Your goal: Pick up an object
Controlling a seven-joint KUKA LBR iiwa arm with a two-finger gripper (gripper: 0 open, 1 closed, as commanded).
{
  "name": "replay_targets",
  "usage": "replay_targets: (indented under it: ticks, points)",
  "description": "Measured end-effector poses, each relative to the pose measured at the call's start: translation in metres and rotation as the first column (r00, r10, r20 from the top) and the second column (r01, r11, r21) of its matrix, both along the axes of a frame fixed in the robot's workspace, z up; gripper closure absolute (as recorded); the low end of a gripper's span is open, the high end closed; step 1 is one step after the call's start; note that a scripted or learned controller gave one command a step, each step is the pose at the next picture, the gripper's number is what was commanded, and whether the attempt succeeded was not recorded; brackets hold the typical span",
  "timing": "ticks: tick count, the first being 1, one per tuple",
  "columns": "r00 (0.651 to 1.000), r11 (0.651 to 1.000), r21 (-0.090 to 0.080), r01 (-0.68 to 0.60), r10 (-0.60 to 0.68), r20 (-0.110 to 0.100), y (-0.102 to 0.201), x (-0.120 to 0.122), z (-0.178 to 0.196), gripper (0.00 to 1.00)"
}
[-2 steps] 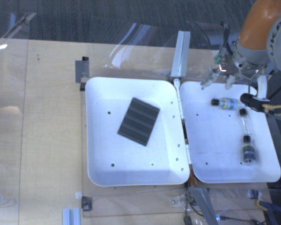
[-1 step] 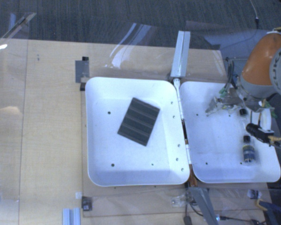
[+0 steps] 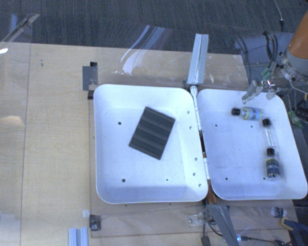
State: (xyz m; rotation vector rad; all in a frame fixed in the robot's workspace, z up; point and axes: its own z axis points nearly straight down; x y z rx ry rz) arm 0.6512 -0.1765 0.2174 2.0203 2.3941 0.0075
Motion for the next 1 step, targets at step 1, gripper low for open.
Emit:
replay_targets:
  ticks: [1]
  points:
    - [0.993, 0.993, 0.000, -0.118, 0.118, -0.003, -0.0058, 0.0176, -0.1156, 0.00]
